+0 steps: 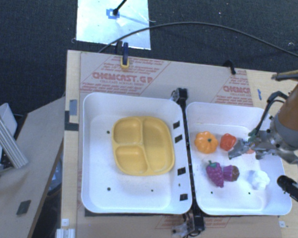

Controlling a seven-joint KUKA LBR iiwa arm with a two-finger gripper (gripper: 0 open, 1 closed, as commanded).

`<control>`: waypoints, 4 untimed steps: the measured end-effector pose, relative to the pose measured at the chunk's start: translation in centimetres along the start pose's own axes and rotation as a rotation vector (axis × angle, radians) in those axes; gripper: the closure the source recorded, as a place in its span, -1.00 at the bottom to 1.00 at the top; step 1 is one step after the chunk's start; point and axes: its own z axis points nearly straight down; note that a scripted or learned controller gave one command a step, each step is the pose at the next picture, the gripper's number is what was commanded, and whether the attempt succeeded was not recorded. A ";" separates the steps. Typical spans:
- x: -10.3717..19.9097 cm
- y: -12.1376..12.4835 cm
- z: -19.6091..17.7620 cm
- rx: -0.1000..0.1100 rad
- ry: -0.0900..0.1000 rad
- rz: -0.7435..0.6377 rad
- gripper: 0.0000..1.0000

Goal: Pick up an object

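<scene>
In the right bin (219,203) lie an orange pumpkin (206,142), a small red fruit (227,142), a bunch of purple grapes (218,173) and a white lump (259,179). My gripper (240,149) reaches in from the right and hangs low over the bin, just right of the red fruit and above the grapes. Its tip is close to the red fruit, and I see nothing clearly held in it.
The left bin (96,188) holds a yellow divided plate (142,145). A black-clipped divider (184,159) runs between the two bins. The arm's grey and orange body (294,121) covers the right bin's far right side.
</scene>
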 end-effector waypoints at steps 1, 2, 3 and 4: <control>0.0 0.3 -0.7 -0.012 -0.002 -0.003 -1.00; 0.2 0.7 3.5 -0.011 -0.002 -0.001 -1.00; 0.3 1.2 9.7 -0.010 -0.001 0.000 -1.00; 0.3 1.3 9.8 -0.012 -0.002 0.000 -1.00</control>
